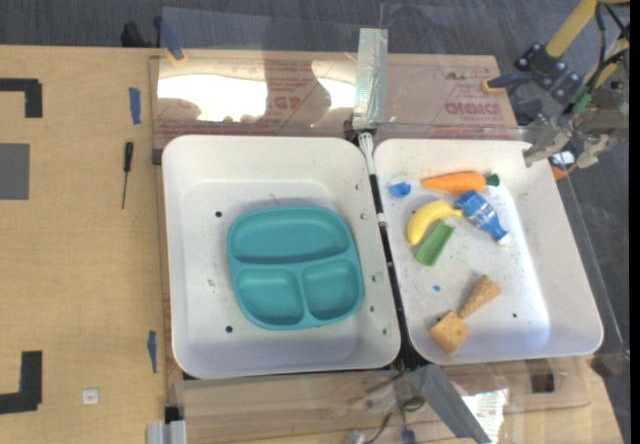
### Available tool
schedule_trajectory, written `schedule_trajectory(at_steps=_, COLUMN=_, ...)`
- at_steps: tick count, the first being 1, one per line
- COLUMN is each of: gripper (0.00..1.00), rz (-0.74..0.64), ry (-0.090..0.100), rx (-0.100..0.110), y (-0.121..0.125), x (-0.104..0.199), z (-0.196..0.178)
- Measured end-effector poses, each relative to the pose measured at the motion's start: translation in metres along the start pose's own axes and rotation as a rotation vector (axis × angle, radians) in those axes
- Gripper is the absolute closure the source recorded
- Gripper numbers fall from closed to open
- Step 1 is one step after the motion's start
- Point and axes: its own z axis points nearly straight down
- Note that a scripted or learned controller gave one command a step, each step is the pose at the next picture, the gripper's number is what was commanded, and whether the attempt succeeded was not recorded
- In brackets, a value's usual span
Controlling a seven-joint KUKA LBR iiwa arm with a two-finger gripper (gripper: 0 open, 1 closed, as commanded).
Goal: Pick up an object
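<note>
gripper point(562, 145) hangs over the right bin's point(570, 332) far corner (finger spread and contents can't be told).

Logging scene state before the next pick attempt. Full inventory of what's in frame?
bins: 2, white, side by side on the bench
divided plate: 1, teal, three compartments, middle of left bin
carrot: 1, orange with green end, far part of right bin
banana: 1, yellow, right bin, below the carrot
green piece: 1, green, touching the banana's near side
blue packet: 1, blue and white, right of the banana
blue cap: 1, blue, near the right bin's left wall
cone: 1, tan, near part of right bin
cracker chunk: 1, orange-tan, near the cone
screwdriver: 1, black, bench left of the bins
gripper: 1, grey, over the right bin's far right corner
</note>
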Motion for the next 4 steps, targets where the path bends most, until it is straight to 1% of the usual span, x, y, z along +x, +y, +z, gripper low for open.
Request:
schedule_trajectory(at_steps=1, gripper=0.0, rz=-0.131, ry=-0.001, rx=-0.004, y=-0.008, x=0.015, z=0.171)
schedule_trajectory(at_steps=2, gripper=1.0, rz=-0.131, ry=0.0, rx=-0.002, y=-0.009, x=0.015, z=0.162)
schedule_trajectory(at_steps=3, gripper=1.0, rz=0.094, ry=-0.002, rx=-0.004, y=0.006, x=0.026, z=0.175)
schedule_trajectory(at_steps=4, gripper=1.0, rz=-0.003, ry=-0.002, rx=-0.012, y=0.007, x=0.058, z=-0.009)
